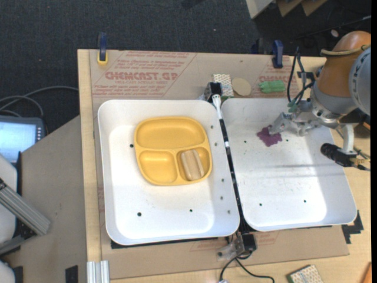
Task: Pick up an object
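- The arm is working at the approach step, by my reading: the gripper (281, 124) is hanging low over the right bin (294, 187), just beside a small purple object (269, 137) that is lying on the bin floor near its upper left part.
- Whether the gripper is open or shut is something the view is not showing clearly, so I cannot tell; nothing is visibly sitting in its grasp.
- The next move is probably calling for a small shift toward the purple object and a descent onto it before closing, since the piece is lying flat and low.
- The arm is reaching in from the right, its orange band (347, 58) sitting above the grey wrist, with the tool angling down and leftward.
- In the left bin (118, 175) a yellow divided tray (168, 137) is resting, with a tan block (190, 164) lying in its lower right compartment.
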You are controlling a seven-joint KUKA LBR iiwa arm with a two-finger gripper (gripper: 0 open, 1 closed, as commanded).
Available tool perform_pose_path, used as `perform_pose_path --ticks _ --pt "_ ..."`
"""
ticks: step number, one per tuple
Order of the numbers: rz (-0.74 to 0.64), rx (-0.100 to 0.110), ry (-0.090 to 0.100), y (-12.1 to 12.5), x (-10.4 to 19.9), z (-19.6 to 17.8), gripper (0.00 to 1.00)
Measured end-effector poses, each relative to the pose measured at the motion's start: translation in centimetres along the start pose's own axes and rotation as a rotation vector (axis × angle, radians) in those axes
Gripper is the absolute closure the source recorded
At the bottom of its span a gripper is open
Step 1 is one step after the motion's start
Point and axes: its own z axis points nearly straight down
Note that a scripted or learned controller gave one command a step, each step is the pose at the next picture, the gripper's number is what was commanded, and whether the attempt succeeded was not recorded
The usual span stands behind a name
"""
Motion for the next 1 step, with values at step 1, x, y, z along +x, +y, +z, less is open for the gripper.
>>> perform_pose_path --ticks 1 --pt "-0.010 -0.008 0.001 2.67 7.70 -0.15 0.00"
